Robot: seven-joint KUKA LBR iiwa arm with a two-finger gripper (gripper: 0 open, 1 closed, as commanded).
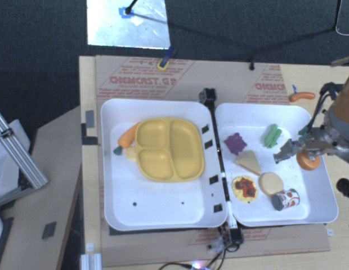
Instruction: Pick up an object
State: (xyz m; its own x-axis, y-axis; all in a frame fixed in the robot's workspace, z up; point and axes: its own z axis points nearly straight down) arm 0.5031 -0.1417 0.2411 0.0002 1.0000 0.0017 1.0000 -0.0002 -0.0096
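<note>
My gripper (pixel 285 152) hangs over the right bin (pixel 315 210), near its right side, with the grey arm behind it at the view's right edge. Just right of the gripper lies an orange round object (pixel 308 161), partly under the wrist. A green toy (pixel 271 135) sits up and to the left of the gripper. A purple grape bunch (pixel 235 143) and a pale cheese wedge (pixel 249 162) lie further left. Below the gripper are a tan round bun (pixel 271 183), a small can (pixel 285 199) on its side and a pizza disc (pixel 245 188).
The left bin (pixel 115 207) holds a yellow divided plate (pixel 166 149) with a toy carrot (pixel 128 135) at its upper left edge. An orange item (pixel 301 97) lies on the cardboard beyond the right bin. A black divider (pixel 217 156) runs between the bins.
</note>
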